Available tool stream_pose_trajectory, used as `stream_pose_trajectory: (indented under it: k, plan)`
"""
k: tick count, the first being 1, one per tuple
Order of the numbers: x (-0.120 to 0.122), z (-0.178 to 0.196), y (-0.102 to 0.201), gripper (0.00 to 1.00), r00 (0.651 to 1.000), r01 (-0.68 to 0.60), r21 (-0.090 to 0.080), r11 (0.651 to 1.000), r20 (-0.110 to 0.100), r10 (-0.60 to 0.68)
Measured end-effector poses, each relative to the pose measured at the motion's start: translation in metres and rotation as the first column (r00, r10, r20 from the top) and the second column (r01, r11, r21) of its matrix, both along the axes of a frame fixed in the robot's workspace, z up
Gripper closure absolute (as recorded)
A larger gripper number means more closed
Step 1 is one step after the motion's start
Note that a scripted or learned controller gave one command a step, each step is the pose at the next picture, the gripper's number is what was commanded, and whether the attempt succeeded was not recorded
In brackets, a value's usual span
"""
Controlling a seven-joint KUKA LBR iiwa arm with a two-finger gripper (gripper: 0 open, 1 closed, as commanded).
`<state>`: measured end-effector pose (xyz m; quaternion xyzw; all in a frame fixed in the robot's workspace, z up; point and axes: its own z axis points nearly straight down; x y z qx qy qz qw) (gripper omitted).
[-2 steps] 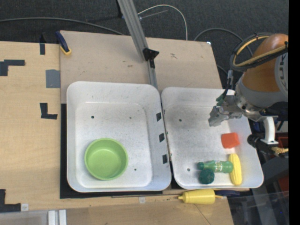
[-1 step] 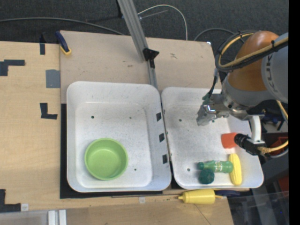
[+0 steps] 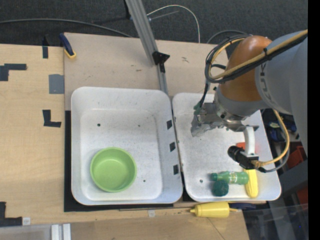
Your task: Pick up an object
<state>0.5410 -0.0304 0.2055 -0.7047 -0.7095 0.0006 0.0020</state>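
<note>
One green bottle lies well below claw, apart.

Green bowl glossy plastic; white bins speckled (matt); bench wood.

- In the left bin I see one obstacle, a green bowl sitting in the near-left corner; the far half and the right side of that floor are open to me.
- The raised rims where the two bins meet form a ridge I have to cross over.
- In the right bin my own arm covers the far and middle part, with the gripper low near the far-left area.
- A black cable fitting hangs over the middle right.
- Along the near edge lie a green bottle, a dark green piece and a yellow object, close together.
- The bare left strip of that bin looks passable.
</note>
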Motion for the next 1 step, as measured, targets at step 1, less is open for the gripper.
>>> stream_pose_trajectory:
  k: [1]
  plan:
    - [-0.0052,0.0135,0.0533,1.00,1.000,-0.001,0.000,1.000,0.002,0.001]
